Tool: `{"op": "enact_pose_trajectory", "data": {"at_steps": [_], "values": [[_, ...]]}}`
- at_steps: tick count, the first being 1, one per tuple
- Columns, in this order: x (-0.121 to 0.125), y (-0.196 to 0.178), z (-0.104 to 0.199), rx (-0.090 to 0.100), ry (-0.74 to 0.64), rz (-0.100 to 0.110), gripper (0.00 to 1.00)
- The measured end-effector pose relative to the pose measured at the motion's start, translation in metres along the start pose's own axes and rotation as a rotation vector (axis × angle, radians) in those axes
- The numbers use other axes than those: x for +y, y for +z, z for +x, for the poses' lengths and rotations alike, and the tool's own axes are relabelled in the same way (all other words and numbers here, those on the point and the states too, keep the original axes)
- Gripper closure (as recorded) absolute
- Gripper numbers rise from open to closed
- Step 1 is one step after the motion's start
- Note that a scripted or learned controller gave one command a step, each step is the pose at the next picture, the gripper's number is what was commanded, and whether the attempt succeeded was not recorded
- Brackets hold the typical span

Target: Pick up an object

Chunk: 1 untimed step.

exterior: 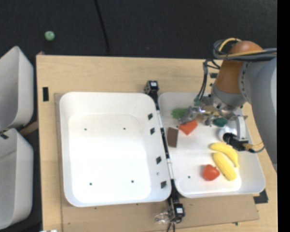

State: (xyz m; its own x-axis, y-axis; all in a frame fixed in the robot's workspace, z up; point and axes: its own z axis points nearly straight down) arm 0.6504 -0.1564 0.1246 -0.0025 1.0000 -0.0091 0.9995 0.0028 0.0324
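Observation:
In the right bin lie several small objects. A green piece sits near the bin's far left, and an orange-red piece lies just in front of it. A brown block rests against the left wall. Two yellow bananas lie toward the right, with a red piece beside them. A small teal piece shows under the wrist. My gripper is low in the bin's far part, right beside the green piece and just above the orange-red one.
The left bin stands next to the right one, with a ridge with black clips between them. The grey arm with its orange band covers the right bin's far right corner. White boxes stand off the bench's left side.

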Motion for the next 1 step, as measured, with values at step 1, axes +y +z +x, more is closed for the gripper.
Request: {"op": "enact_pose_trajectory", "data": {"at_steps": [1], "values": [[0.0000, 0.0001, 0.0002, 0.000, 0.000, 0.000, 0.00]]}}
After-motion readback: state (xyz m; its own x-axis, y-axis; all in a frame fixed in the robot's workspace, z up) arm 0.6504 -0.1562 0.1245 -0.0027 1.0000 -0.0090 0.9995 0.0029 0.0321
